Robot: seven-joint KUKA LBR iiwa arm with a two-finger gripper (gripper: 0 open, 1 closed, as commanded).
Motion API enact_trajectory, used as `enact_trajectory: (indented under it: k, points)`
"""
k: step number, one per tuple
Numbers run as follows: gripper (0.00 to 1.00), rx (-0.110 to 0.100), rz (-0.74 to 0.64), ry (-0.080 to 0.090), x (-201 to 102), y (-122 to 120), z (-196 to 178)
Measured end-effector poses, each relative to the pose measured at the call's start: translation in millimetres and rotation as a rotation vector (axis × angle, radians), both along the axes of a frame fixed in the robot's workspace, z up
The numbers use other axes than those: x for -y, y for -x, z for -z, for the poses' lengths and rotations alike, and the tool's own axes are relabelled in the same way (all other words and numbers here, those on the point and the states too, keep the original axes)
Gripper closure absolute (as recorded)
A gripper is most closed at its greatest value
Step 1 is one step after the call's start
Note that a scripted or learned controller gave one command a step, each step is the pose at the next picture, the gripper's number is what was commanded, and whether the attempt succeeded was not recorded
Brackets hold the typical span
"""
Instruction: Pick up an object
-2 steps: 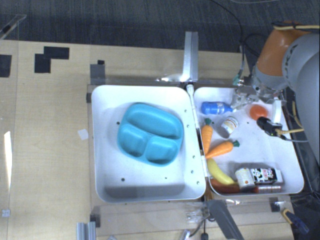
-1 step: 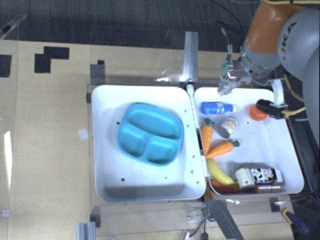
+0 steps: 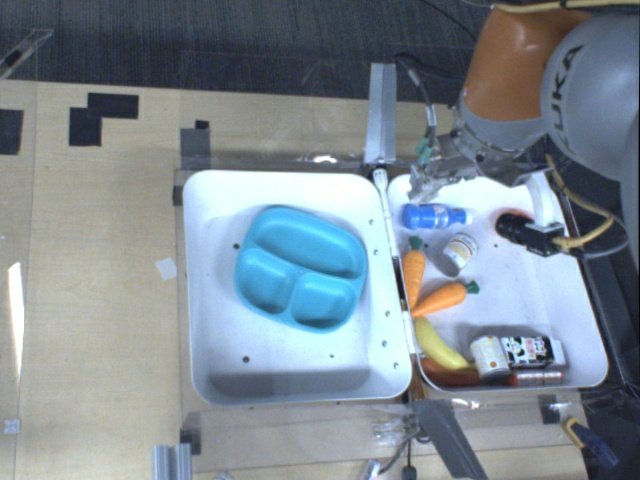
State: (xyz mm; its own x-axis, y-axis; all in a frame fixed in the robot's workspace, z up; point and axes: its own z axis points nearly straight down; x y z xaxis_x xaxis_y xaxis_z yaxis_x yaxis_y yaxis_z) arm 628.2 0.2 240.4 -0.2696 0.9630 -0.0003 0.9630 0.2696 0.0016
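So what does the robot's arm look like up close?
The arm is big, round and grey, with a shiny orange band and dark letters on its side. Thin black cables loop above it, and its small metal gripper has a little green bit.

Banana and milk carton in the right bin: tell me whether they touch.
Cannot tell. In the camera view the banana tip and the milk carton edge meet, without showing plain contact or gap.
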Motion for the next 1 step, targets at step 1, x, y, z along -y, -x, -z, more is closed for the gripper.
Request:
enact_trajectory:
  k: [1]
  points:
    - [1.0,0.001,-0.11,0.0,-46.0,-30.3,-7.4]
